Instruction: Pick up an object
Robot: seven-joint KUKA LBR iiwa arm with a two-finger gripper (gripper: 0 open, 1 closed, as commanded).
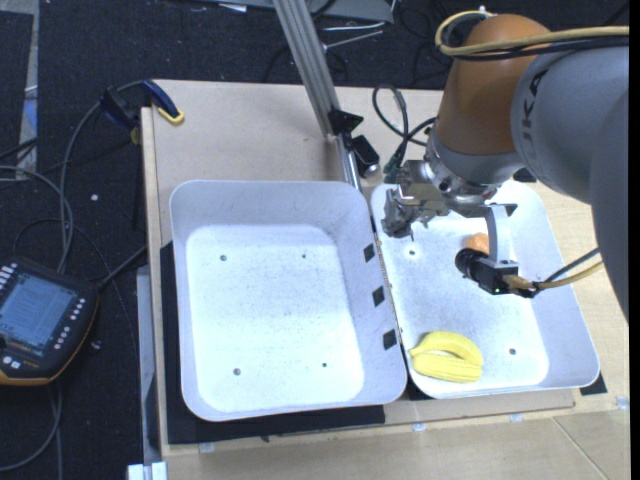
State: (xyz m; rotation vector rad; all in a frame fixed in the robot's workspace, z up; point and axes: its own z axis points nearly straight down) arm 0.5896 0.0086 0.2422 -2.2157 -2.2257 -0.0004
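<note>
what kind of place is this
Probably a robotics lab test bench: a robot arm reaches over two white bins, a teach pendant lies on the floor, and loose cables trail around.

**One fixed camera, high over the bench**

The single view looks down at a slant on the bench point(250, 128) from above its near edge, far enough back to take in the left bin point(200, 203) and right bin point(560, 268) whole (plus some dark floor beyond and to the left). The arm point(540, 88) enters from the right, looming large because it stands close beneath the lens.
</note>
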